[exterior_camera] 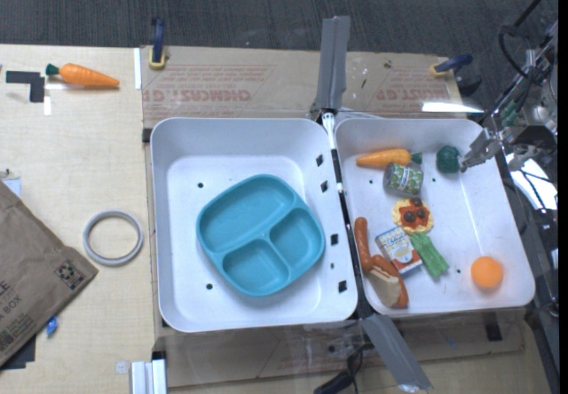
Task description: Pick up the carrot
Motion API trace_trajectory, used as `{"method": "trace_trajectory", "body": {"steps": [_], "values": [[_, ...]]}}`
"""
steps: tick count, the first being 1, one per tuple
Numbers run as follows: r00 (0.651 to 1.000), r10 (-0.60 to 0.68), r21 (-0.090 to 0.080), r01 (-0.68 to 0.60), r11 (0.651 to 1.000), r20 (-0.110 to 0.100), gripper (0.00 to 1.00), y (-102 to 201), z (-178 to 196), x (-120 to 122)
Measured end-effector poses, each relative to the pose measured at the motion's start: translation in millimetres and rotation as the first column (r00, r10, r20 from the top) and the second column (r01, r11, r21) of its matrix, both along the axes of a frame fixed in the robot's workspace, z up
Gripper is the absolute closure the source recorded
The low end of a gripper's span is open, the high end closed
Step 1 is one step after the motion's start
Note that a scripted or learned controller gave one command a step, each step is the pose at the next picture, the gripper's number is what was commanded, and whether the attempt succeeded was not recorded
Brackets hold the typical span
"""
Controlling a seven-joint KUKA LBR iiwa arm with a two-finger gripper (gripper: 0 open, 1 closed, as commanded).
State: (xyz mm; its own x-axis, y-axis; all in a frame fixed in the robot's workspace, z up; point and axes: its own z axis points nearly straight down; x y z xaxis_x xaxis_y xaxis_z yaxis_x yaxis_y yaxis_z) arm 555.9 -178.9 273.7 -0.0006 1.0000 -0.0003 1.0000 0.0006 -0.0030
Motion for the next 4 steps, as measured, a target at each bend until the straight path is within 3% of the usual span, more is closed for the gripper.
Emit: {"method": "trace_trajectory", "body": {"steps": [1, 2, 3, 4], "values": [[0.931, -0.364, -0.001, 0.364, 0.931, -0.001, 0.00, -43.7, -62.5, -47.6], [0.937, -0.348, -0.001, 0.348, 0.937, 0.001, 0.00, -26.3, -30.0, -8.7], [0.753, -0.658, -0.002, 0.658, 0.753, -0.002, 0.00, -35.6, -127.0, -34.6], [0.801, -0.598, -0.001, 0.598, 0.801, -0.001, 0.00, -30.3, -123.1, -79.0]]}}
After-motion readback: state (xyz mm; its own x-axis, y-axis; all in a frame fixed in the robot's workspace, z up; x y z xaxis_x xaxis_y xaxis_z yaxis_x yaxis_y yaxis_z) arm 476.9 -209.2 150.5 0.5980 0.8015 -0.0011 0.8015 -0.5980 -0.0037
